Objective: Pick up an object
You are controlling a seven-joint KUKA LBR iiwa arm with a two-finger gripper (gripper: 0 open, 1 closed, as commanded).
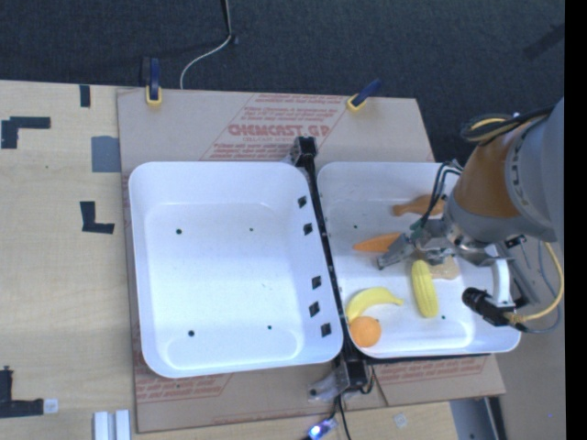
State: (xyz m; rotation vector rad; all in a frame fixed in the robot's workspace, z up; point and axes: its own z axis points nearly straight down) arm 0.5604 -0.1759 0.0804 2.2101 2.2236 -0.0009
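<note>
Corn cob (424, 288) lies just below the jaws (390, 259).

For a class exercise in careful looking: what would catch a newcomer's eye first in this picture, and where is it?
The bright toy food in the right-hand bin: a banana and an orange at its near left corner, a corn cob beside them, and a carrot further back. Next, the grey arm's orange band at the right, with its gripper low by the carrot.
</note>
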